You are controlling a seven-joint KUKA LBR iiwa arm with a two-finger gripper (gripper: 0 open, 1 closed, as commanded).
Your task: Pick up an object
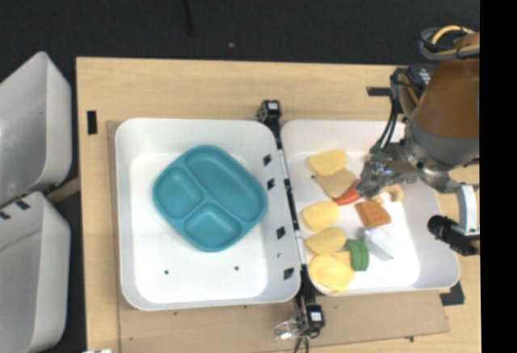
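Camera view: blurred items [331, 215], seemingly unlabelled.

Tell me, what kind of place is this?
Probably a robot test bench in a lab, not a kitchen. Two white bins sit on a wooden board; one holds a blue divided plate, the other toy food pieces, with a robot arm over them.

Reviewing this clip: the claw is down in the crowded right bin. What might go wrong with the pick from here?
1. The claw sits where a tan piece, a red-orange piece and an orange block lie close together, so it may catch two things or nudge them apart.
2. The yellow pieces lie near each other along the right bin's left side, so a shove could jam them against its wall.
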